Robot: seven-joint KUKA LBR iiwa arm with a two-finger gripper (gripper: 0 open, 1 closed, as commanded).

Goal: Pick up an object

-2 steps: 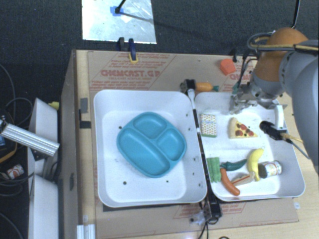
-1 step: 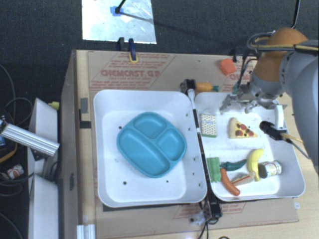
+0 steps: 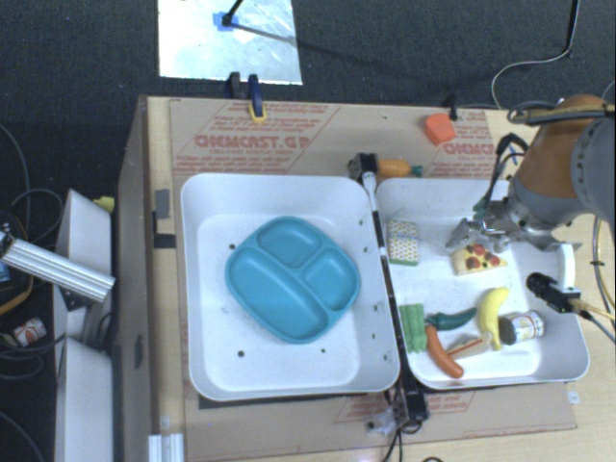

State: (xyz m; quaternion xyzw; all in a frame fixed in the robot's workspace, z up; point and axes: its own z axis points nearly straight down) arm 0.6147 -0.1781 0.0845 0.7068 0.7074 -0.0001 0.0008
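Note:
My gripper (image 3: 478, 241) hangs over the back of the right bin (image 3: 577, 354), its metal fingers spread open just above the far edge of a toy pizza slice (image 3: 478, 260). Nothing sits between the fingers. In front of it lie a yellow banana (image 3: 494, 312), a small tin can (image 3: 526, 328), a dark green pepper (image 3: 450, 319), a green block (image 3: 412, 326), a red sausage (image 3: 443, 353) and a thin brown stick (image 3: 468, 346). A pale dotted waffle piece (image 3: 402, 243) rests at the bin's left side.
The left bin (image 3: 207, 354) holds a blue divided plate (image 3: 293, 278). Behind the bins, on the cardboard, lie an orange block (image 3: 439, 128) and an orange carrot-like toy (image 3: 395, 169). The grey arm with its orange band (image 3: 553, 162) comes in from the right.

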